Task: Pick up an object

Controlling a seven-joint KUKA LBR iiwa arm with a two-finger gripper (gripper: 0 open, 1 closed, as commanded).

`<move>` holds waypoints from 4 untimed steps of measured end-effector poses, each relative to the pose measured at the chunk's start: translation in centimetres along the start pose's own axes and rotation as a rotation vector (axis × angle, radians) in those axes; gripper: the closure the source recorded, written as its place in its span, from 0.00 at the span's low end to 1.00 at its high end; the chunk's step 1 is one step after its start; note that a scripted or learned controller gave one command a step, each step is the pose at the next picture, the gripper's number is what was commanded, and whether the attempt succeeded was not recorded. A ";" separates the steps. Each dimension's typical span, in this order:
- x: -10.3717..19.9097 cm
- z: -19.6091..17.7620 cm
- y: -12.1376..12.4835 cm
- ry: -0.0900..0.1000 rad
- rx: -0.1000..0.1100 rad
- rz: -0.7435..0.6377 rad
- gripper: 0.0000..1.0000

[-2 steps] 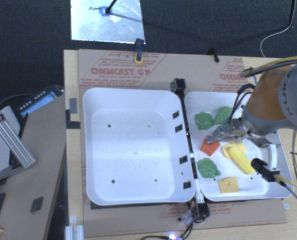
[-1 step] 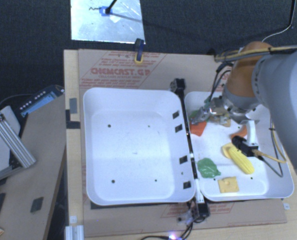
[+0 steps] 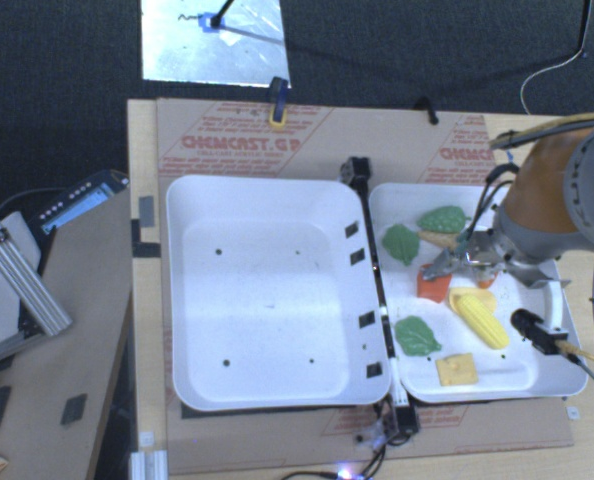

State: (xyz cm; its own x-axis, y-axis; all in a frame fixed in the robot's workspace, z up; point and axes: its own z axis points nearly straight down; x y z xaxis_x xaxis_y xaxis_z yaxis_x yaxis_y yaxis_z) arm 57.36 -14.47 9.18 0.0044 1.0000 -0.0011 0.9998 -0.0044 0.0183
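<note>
Reaching: gripper (image 3: 447, 265) low in right bin (image 3: 552, 373), over orange piece (image 3: 433, 286).
Grip: cannot tell.
Progress: nothing lifted yet.

The grey arm with an orange band (image 3: 547, 193) reaches into the right white bin (image 3: 547, 373). Its gripper (image 3: 455, 261) is low over a small orange-red block (image 3: 433, 287), beside a yellow corn cob (image 3: 480, 317), green leaf-shaped pieces (image 3: 414, 335) and a tan square piece (image 3: 457, 370).

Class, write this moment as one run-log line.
gripper: low in right bin | at: orange object | nearby: corn | grasp: unconfirmed
</note>
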 end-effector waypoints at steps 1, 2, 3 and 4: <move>5.8 0.2 4.0 -0.001 0.003 -0.013 0.00; 5.7 -1.2 4.2 0.001 -0.006 -0.011 1.00; 5.7 -1.0 4.0 0.002 -0.001 -0.012 0.00; 5.2 0.4 9.7 -0.002 0.002 -0.012 0.00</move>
State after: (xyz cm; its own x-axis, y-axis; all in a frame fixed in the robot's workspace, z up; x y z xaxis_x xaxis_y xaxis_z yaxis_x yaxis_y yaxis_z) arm 67.05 -9.27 8.92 -0.0077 1.0000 -0.0038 0.9998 0.0078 0.0161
